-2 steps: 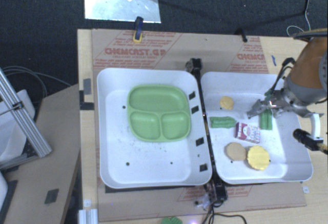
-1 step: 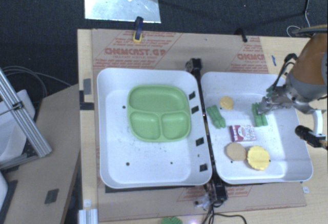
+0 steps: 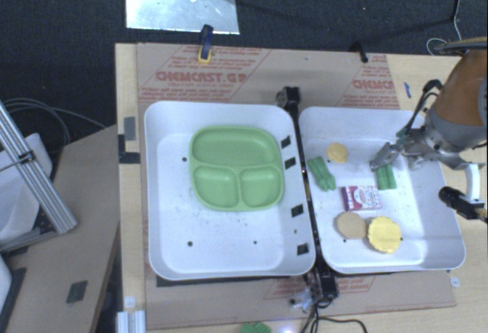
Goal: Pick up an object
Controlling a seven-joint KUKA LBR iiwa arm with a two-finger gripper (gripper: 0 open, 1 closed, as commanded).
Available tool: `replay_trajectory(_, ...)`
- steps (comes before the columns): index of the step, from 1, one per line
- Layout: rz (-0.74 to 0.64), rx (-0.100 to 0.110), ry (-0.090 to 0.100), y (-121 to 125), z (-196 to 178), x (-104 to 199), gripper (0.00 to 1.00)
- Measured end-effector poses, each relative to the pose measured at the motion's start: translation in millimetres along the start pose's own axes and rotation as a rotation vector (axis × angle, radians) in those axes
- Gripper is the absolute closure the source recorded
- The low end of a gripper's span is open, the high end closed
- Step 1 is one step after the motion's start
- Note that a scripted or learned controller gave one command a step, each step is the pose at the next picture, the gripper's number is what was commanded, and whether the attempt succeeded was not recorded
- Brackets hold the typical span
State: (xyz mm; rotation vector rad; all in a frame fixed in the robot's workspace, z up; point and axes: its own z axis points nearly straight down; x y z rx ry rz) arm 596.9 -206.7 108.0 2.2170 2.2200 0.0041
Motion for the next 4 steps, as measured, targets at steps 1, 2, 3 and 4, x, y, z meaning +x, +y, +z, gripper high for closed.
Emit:
replay_trajectory(1, 0.001, 0.004, 0.001, -10, 24, 1, 0.0)
replay_trajectory(2, 0.001, 0.0, 0.0, -9, 12, 0, 1.0)
replay_trajectory(3, -0.009, -0.001, 0.002, 40, 23, 52, 1.0)
replay_trajectory(4, -0.011, -0.003, 0.003, 20, -83, 144, 1.0)
